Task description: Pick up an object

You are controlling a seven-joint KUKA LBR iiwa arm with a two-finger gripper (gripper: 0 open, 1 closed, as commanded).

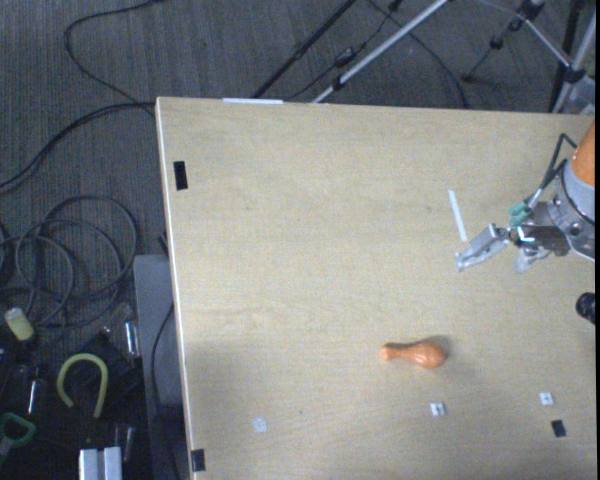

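Note:
An orange, pear-shaped object (416,354) lies on its side on the tan bench top (300,268), towards the front right. My gripper (501,257) hangs at the right side of the bench, up and to the right of the orange object and well apart from it. Its two grey fingers (476,253) are spread, with nothing between them. A thin white stick (457,216) lies on the bench just above the left fingertip.
Small white markers (437,408) and a black tag (558,428) sit near the front right. Another black tag (180,175) is by the left edge. Cables (60,258) and tools lie on the floor to the left, and stand legs (410,23) cross behind the bench.

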